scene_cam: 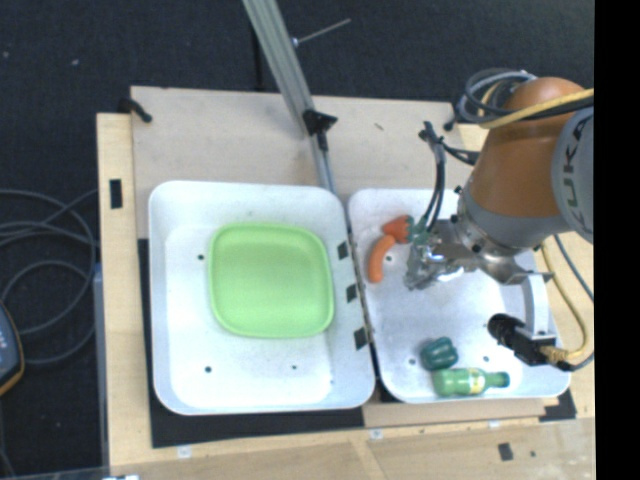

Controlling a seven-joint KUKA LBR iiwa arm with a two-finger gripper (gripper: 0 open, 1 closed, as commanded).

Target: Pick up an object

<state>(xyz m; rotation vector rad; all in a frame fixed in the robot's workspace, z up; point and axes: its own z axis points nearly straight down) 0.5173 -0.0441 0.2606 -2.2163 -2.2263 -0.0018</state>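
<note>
My gripper point(420, 268) hangs over the upper middle of the right bin point(400, 363), with the grey and orange arm coming in from the right. An orange carrot-like piece point(380, 256) lies at the bin's left wall, just left of the gripper, beside a small red-orange piece point(397, 228). A dark green pepper-like thing point(438, 352) and a green bottle point(466, 379) with a yellow-green body lie near the bin's front edge. I see nothing held between the fingers.
The left bin point(180, 268) holds a light green square plate point(270, 280). A grey metal pole point(285, 63) slants up from between the bins. Cables lie on the dark floor to the left.
</note>
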